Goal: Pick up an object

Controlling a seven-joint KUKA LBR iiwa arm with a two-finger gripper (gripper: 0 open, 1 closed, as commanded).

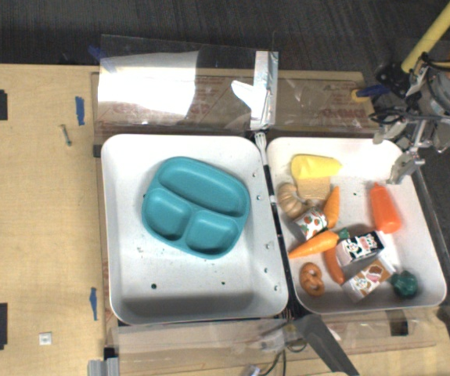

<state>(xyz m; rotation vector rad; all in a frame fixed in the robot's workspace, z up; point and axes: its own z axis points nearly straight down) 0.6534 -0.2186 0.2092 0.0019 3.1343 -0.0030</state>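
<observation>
Carrot — a stubby orange piece with a rounded end — lies in the right bin, just below and slightly left of the claw, long axis running roughly up the view. It is the nearest toy. Claw hangs at the bin's upper right edge; its spread I cannot tell.

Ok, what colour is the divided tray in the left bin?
Teal, all over: the divided tray shows best in the camera view, lying in the left bin.
</observation>
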